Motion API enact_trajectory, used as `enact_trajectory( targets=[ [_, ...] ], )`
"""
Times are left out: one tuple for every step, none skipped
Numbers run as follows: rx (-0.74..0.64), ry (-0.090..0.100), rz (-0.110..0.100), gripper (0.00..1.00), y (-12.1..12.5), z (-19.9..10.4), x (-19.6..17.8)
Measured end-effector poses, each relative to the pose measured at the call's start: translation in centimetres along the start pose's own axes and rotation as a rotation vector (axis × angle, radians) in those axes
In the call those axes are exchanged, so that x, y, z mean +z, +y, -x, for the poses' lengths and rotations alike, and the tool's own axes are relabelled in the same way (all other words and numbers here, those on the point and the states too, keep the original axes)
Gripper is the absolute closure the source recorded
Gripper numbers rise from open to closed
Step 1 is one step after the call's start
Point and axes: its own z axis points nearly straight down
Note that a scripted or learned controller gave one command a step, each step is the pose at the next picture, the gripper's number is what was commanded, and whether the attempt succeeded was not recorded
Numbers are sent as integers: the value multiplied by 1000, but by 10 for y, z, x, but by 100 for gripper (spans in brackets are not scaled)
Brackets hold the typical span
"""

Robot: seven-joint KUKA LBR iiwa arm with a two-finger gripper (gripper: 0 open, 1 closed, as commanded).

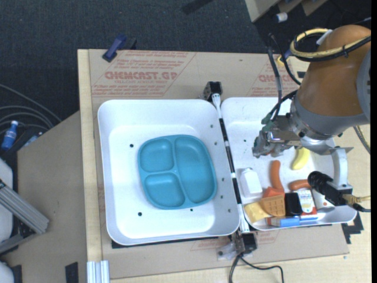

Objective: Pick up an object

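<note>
Two bins [118, 122]; one blue divided plate [175, 171].

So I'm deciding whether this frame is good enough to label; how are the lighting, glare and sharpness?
Camera view: even, soft lighting; the blue divided plate is sharp with only a faint shadow on the left bin; the white right bin looks slightly washed out; the gripper is a little soft, and the small items near the bin's front edge blur together.

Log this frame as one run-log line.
arm: over right bin | gripper: above bin floor, nothing seen held | objects: piled at bin's near end | blue tray: left bin | pick: not yet done
</note>
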Motion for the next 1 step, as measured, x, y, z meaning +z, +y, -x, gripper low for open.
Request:
enact_trajectory(
  targets=[
    [0,1,-4,100,-22,22,-6]
  ],
)
